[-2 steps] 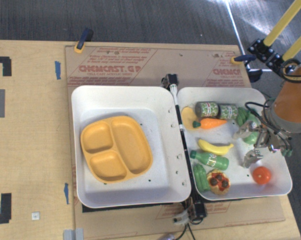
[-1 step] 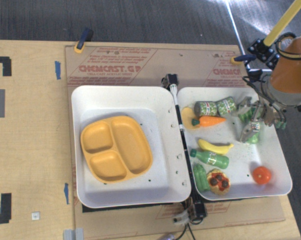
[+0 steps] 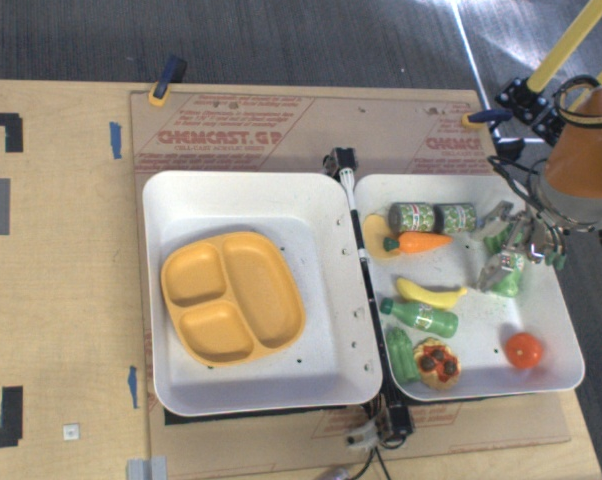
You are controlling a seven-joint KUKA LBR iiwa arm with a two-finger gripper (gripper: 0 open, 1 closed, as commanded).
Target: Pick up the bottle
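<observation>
The green bottle (image 3: 421,316) lies on its side in the right bin (image 3: 566,313), near the divider between the bins, its cap pointing left. A banana (image 3: 429,291) lies just above it, a green vegetable (image 3: 399,355) and a pizza slice toy (image 3: 437,361) just below, so only the bin floor to its right is bare. The hand (image 3: 506,268) hangs over the right bin's upper right part, well apart from the bottle; whether it is released or clenched cannot be told. A can (image 3: 431,216) and a carrot (image 3: 419,242) lie near the far rim, a tomato (image 3: 523,350) near the right rim. The left bin (image 3: 171,193) holds a yellow tray (image 3: 231,295), with bare floor around its edges
</observation>
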